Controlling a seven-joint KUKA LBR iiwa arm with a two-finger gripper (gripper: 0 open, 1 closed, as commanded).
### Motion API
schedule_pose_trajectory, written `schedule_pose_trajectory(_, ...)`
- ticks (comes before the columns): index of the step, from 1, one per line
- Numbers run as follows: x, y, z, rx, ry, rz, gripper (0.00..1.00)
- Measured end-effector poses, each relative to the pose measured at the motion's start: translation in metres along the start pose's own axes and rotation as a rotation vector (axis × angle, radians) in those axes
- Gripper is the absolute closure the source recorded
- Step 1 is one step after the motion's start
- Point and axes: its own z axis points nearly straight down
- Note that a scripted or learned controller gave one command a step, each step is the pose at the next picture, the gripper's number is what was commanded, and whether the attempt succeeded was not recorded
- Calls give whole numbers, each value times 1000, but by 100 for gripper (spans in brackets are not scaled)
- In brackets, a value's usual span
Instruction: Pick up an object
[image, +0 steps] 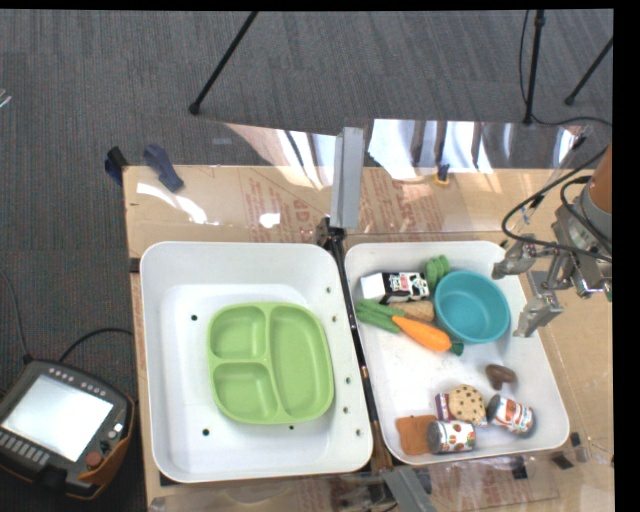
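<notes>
My gripper (527, 290) hangs over the right rim of the right bin (400, 385), just right of a teal bowl (470, 307). Its two fingers stand apart with nothing between them, so it is open. Left of the bowl lie an orange carrot with a green top (420, 332), a black-and-white carton (395, 286) and a green leafy piece (437, 268). Near the bin's front lie a cookie (465, 403), two small cans (450, 436) (510, 414), a small brown lump (500, 375) and a brown square (413, 432).
The left bin (180, 290) holds a green divided plate (270, 362). A grey upright post (348, 185) stands behind the seam between the bins. A control pendant (58, 420) lies on the floor at the lower left. Cables loop beside the wrist.
</notes>
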Motion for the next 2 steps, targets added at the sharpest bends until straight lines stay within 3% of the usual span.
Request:
schedule_pose_trajectory(1, -36, 60, 124, -6, 13, -73, 0)
schedule_pose_trajectory(2, -27, 88, 172, -2, 7, -33, 0)
